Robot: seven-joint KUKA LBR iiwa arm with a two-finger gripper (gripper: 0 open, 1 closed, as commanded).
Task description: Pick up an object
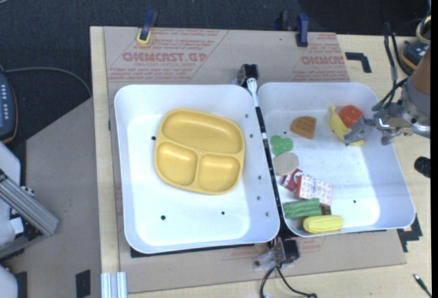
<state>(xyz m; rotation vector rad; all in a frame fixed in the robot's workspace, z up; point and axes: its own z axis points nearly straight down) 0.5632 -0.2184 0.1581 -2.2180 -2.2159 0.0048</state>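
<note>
Yellow divided plate [199, 151], left bin [137, 214]

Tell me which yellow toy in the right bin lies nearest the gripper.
The yellow banana beside the red tomato, close by the gripper; the yellow corn cob lies at the bin's front edge.

Even, bright overhead light whitens the two bins [137, 153] with mild glare, shadows stay soft, and focus is slightly grainy.
</note>
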